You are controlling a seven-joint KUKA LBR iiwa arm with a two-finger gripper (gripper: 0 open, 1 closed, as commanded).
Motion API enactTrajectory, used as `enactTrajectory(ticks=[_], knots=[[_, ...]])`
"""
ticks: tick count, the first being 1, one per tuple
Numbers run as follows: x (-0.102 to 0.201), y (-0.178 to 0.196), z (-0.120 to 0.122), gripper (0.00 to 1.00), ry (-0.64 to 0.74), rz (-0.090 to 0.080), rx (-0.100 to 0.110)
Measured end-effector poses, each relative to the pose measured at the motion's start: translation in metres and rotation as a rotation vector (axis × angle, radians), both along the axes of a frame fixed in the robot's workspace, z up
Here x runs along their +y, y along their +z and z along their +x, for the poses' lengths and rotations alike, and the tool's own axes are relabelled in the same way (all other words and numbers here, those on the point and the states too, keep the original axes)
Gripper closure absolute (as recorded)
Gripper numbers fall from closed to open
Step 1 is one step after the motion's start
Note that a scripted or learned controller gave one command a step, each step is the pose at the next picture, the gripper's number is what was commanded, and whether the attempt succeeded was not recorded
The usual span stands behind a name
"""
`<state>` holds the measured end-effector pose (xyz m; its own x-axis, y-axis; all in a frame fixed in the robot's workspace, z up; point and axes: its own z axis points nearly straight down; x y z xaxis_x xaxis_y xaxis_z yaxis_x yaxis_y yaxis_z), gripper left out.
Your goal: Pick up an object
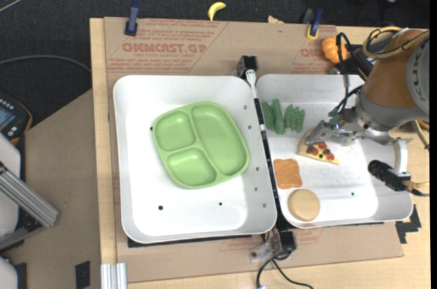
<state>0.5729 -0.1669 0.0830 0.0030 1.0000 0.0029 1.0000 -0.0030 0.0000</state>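
The gripper (pixel 326 132) sits low in the right bin (pixel 355 209), just over the top corner of the pizza slice (pixel 319 150); whether it is spread or pinched I cannot tell. Beyond lie green beans (pixel 283 116), toast (pixel 287 173) and a bun (pixel 304 204); the left bin (pixel 136 205) holds a green tray (pixel 199 144). The slice is flat and thin, so a grab may skid off its edge or only nudge it aside.
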Motion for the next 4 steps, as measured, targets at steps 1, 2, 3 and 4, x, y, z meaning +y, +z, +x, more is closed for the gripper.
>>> enactTrajectory(ticks=[1,2,3,4], knots=[[-0.001,0.016,0.004,1.0,0.003,-0.002,-0.01],[0.061,0.059,-0.01,1.0,0.009,-0.001,-0.002],[0.149,0.104,-0.046,1.0,0.011,0.0,0.0],[0.112,0.276,-0.074,1.0,0.001,-0.005,-0.02]])
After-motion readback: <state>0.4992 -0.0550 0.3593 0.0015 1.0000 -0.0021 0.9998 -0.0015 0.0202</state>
